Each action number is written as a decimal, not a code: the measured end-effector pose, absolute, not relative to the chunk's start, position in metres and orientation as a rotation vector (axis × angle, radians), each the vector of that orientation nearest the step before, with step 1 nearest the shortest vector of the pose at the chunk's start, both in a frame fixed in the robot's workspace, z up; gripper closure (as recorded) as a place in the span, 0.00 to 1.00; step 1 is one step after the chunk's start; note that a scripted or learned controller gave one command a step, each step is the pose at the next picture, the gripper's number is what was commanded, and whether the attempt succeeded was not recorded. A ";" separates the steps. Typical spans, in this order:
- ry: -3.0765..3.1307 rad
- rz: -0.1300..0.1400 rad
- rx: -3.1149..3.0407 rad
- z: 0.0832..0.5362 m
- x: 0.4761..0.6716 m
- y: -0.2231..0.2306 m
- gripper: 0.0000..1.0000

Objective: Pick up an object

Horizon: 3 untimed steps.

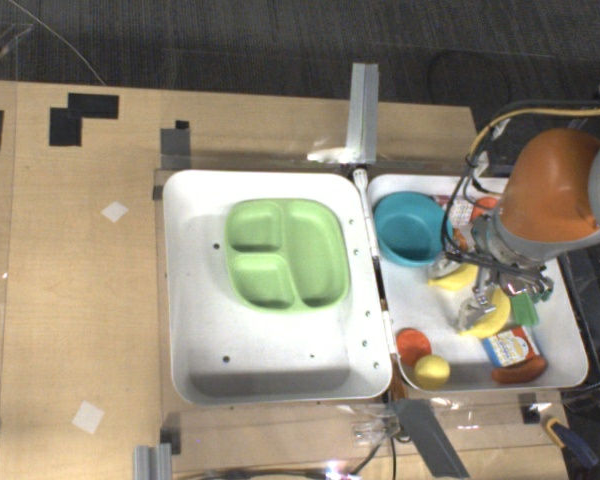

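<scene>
The claw (477, 306) is seen low in the right bin (570, 363), poised over a banana (490, 318) at the bin's centre; whether it is released or clenched cannot be told. A blue bowl (408, 228) is placed at 10 o'clock from it, a tomato (412, 344) and a lemon (432, 370) at 7 o'clock. A green divided tray (285, 253) is held by the left bin (195, 358).

A green 3-compartment tray (285, 253) lies in the left white bin (195, 358) on the wooden bench (70, 298).
</scene>
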<state>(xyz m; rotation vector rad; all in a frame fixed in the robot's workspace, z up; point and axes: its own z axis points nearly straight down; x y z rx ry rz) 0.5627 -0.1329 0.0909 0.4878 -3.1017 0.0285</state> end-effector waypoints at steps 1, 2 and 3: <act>-3.082 0.029 0.522 0.091 0.566 -0.132 0.00; -3.085 0.029 0.520 0.091 0.566 -0.132 0.00; -3.086 0.028 0.530 0.090 0.562 -0.125 0.00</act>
